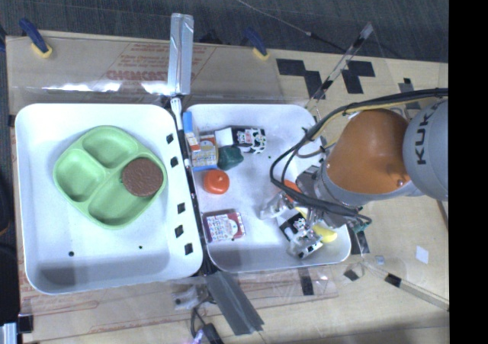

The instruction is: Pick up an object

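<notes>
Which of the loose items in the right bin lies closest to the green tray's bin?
The red packet, low against the divider; the orange tomato-like piece and cow-patterned item sit farther right.

Robotics lab — wooden bench [427, 258], 2 white bins [30, 182], clamps [35, 37], loose cables [305, 153]

A grey robot arm [427, 148] with an orange band [370, 152] above its wrist reaches in from the right, bent downward, its gripper [303, 229] low and pointing left.
</notes>
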Motion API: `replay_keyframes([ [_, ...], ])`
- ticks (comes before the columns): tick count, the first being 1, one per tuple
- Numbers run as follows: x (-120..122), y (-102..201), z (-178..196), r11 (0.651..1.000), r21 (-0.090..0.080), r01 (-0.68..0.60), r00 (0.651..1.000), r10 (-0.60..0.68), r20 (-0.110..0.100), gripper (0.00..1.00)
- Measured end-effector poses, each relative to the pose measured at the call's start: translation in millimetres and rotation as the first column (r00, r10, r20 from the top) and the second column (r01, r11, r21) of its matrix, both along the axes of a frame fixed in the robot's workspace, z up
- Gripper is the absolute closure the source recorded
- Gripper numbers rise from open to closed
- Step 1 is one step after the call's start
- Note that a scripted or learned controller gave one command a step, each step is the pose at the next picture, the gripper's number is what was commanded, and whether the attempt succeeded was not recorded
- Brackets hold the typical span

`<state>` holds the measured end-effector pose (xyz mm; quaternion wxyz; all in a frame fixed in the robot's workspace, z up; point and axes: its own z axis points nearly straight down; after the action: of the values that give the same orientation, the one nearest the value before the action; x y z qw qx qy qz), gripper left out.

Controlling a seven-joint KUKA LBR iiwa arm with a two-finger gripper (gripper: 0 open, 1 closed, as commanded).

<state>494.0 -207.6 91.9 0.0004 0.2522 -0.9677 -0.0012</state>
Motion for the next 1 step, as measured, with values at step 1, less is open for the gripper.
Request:
replay_keyframes([
  [1,0.0,0.0,0.0,1.0,0.0,0.0,1.0,0.0,0.0,0.0],
])
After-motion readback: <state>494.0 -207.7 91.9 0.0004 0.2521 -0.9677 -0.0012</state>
